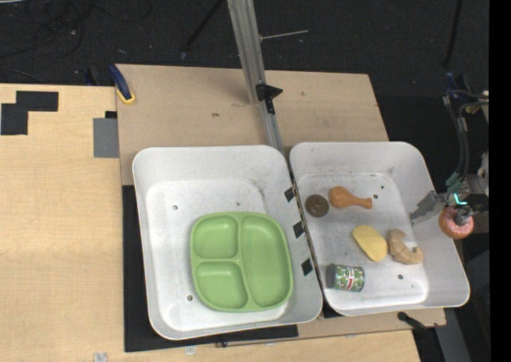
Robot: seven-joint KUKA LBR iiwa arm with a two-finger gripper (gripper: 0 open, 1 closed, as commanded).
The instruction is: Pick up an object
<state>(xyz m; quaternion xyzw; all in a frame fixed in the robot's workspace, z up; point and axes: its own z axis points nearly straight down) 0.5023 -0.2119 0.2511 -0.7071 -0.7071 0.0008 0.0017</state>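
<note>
This looks like a robotics lab. A plywood tabletop [319, 105] carries two white bins [160, 184] clipped side by side, an aluminium post [247, 45] rises behind them, loose cables [96, 1] trail across the dark floor [383, 17], and black tape marks [28, 109] sit on the neighbouring board.

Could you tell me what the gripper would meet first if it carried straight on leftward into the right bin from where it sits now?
Probably the beige lumpy object, just ahead of the yellow one. The gripper sits at the right bin's right edge; its height is unclear.
</note>
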